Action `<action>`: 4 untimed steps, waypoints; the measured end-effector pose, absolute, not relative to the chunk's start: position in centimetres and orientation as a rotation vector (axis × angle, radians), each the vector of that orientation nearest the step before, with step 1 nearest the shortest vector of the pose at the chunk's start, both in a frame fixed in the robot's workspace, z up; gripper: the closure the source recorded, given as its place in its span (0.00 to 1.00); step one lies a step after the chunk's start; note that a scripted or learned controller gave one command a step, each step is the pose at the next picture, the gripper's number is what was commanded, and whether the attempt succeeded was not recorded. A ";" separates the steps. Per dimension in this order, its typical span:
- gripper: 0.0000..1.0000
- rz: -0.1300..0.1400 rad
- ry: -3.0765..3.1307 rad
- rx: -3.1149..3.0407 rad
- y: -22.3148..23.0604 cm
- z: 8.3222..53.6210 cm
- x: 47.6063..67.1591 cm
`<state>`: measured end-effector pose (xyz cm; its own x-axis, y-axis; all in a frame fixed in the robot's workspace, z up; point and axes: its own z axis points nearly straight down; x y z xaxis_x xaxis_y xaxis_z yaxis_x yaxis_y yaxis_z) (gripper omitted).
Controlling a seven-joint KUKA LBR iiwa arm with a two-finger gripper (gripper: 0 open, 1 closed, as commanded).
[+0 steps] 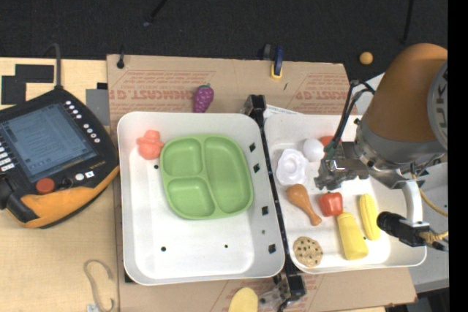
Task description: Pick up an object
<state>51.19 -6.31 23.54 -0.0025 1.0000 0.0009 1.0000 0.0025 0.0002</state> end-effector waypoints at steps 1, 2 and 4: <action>1.00 0.001 -2.223 -2.218 -2.5 21.9 54.8; 1.00 0.000 -2.221 -2.220 -1.5 23.5 56.0; 1.00 0.001 -2.219 -2.222 -0.9 23.5 57.2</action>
